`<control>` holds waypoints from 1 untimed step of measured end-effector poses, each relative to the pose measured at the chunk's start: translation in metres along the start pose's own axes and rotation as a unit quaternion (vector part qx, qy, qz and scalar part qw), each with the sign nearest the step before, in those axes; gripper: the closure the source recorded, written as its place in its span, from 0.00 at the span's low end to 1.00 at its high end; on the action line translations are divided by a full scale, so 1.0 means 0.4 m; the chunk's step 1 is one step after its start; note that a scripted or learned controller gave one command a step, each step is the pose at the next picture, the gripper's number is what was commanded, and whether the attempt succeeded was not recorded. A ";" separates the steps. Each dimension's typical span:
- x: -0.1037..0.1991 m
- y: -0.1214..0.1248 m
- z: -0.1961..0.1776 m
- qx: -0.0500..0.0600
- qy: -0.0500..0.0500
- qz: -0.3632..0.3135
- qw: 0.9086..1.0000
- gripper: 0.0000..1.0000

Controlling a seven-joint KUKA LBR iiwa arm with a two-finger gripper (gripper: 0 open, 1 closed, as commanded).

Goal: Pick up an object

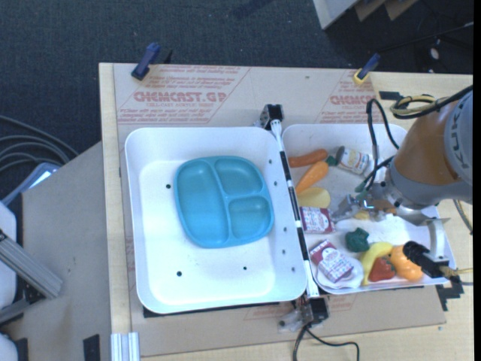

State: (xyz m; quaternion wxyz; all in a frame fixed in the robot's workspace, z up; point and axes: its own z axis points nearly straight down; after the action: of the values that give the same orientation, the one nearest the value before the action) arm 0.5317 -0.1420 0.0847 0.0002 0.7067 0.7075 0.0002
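Bins sit side by side on the bench (pixel 188 96), a brown board printed with red lettering. The left bin (pixel 150 224) holds a blue tray (pixel 223 200) with three compartments, lying flat near the middle. The right bin (pixel 301 138) is crowded with toy food: two carrots (pixel 313 174) (pixel 308 158) at the top left, a small bottle (pixel 352 159) beside them, a pale yellow piece (pixel 316 197) below, then two red-and-white packets (pixel 315 219) (pixel 334 262) along the left wall. A green piece (pixel 357 240) lies near the middle, with a banana (pixel 373 254), a red piece (pixel 382 270) and an orange piece (pixel 406 265) toward the bottom right corner.

The arm (pixel 425 160) reaches in from the right, its orange band over the right bin. The gripper (pixel 359 204) is low in the bin, just above the green piece and right of the yellow piece; whether its jaws are parted or closed cannot be told, and nothing is seen between them.

Blue clamps (pixel 144 61) (pixel 367 67) grip the board's far edge. Dark carpet (pixel 60 36) lies beyond, with grey cables (pixel 30 138) at the left.
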 end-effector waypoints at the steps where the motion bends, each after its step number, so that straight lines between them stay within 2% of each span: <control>1: 0.078 0.246 -0.001 0.001 0.000 0.000 1.000 0.00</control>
State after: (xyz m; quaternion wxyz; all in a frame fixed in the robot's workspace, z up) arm 0.6299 -0.1106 0.0853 -0.0005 0.7064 0.7079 0.0001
